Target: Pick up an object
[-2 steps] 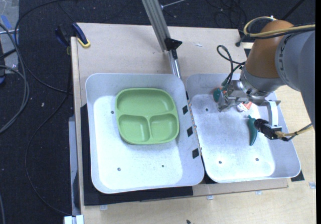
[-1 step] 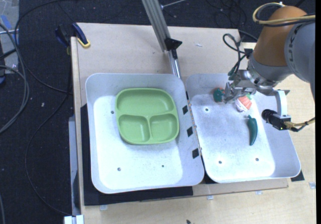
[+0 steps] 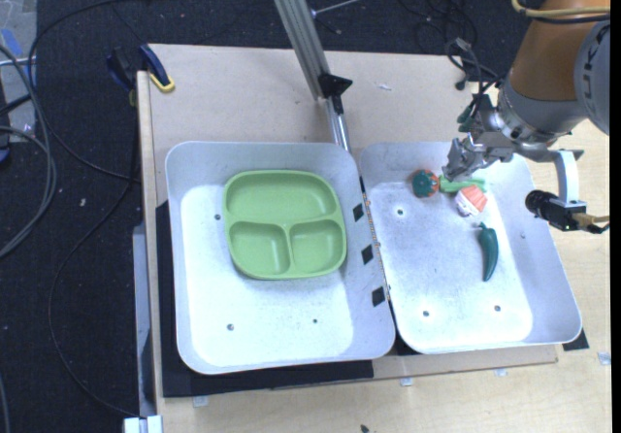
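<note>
the end effector [image 3: 459, 167] is hanging low over the far part of the right bin [image 3: 543, 315], just above a small cluster of toys [image 3: 448, 186], and whether it is released or clenched cannot be told. nothing is looking lifted yet: the cluster and a green pepper [image 3: 488, 250] are lying on the bin floor, so the pick seems not yet done.

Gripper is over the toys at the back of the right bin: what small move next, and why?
Probably a short descent. The gripper hangs just above the small toys near the back of the right bin, and nothing shows between its fingers, so lowering onto them seems the natural step.
</note>
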Available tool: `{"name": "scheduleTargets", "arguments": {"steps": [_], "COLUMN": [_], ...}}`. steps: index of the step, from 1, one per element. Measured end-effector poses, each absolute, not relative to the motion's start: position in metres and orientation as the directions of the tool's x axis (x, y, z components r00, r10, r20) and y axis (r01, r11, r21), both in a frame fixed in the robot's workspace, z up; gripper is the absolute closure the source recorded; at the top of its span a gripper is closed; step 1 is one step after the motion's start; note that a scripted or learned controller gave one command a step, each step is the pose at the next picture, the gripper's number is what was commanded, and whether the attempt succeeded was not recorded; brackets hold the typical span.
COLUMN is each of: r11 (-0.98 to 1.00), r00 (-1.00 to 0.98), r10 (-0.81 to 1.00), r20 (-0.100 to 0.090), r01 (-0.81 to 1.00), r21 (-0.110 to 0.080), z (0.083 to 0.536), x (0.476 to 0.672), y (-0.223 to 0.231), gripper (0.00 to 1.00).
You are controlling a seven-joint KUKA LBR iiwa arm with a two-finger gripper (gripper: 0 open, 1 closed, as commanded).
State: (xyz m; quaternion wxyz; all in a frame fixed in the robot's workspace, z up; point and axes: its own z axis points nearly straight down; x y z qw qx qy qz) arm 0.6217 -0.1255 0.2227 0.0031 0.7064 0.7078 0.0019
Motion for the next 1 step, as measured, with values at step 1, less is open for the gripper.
{"name": "scheduleTargets", "arguments": {"steps": [1], "r11": [0.006], "r00": [-0.006], "r10": [1.0], "r20": [0.002], "r01": [1.0], "r21": [-0.002], "z": [0.2151], "x": [0.5998], "y": [-0.079], "gripper": [1.0]}}
